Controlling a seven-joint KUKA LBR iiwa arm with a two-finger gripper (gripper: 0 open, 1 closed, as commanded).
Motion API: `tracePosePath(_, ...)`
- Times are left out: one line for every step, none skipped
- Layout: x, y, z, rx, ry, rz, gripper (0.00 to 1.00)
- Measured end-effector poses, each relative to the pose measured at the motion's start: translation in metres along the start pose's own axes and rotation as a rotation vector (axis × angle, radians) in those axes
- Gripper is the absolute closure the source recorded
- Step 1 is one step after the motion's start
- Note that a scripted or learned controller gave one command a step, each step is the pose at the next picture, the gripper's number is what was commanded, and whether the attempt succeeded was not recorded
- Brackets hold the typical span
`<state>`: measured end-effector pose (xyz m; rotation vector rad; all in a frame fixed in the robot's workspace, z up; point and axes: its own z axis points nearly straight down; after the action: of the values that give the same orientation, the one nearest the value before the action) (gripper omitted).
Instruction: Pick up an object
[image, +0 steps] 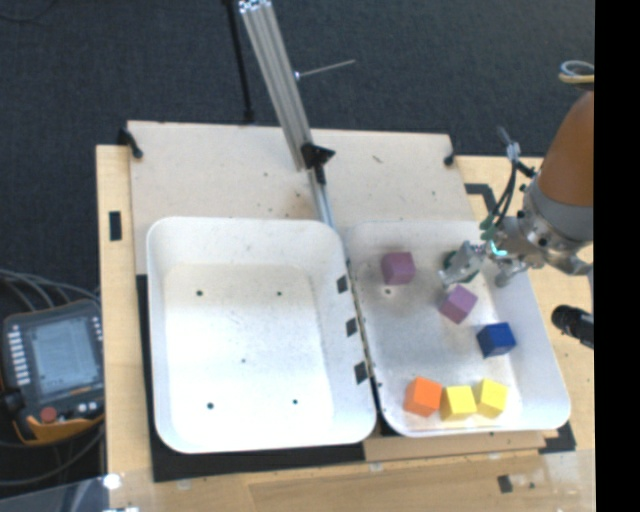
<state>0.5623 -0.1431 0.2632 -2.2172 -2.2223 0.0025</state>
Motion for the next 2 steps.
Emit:
tracePosePath(0.0,0.001,-0.002,-0.004,-0.001,0.002,0.0)
tracePosePath(-0.001,0.005,0.041,0.0,-0.002,0.004,0.0)
